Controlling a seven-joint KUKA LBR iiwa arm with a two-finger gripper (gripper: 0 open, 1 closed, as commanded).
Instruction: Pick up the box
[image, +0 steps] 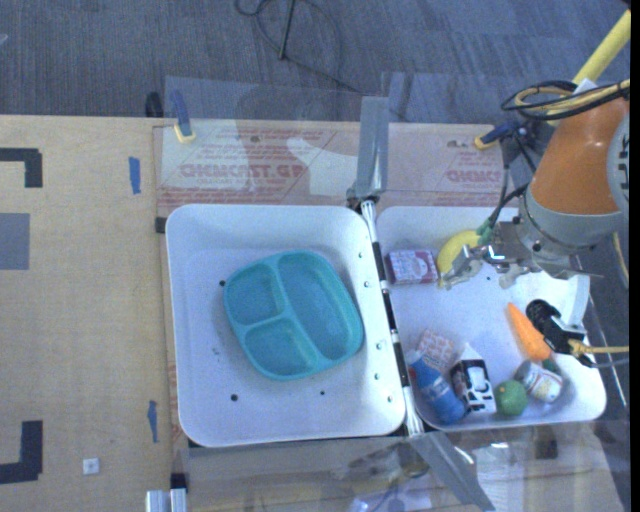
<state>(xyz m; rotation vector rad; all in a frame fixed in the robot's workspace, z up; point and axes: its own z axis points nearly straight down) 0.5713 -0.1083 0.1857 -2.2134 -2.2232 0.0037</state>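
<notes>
Box (411, 265) lies at the far left of the right bin (590, 400), against the divider. Gripper (462, 268) hangs just right of it, over the banana (456, 245); finger state cannot be told. Carrot (527, 331), bottle (436, 388) and green ball (511, 398) are crowded nearer the front. Teal tray (292, 313) sits in the left bin (200, 330).

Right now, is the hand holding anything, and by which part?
Cannot be told: the hand hangs over the right white bin, next to a yellow banana-shaped object and beside the small pink box.
</notes>
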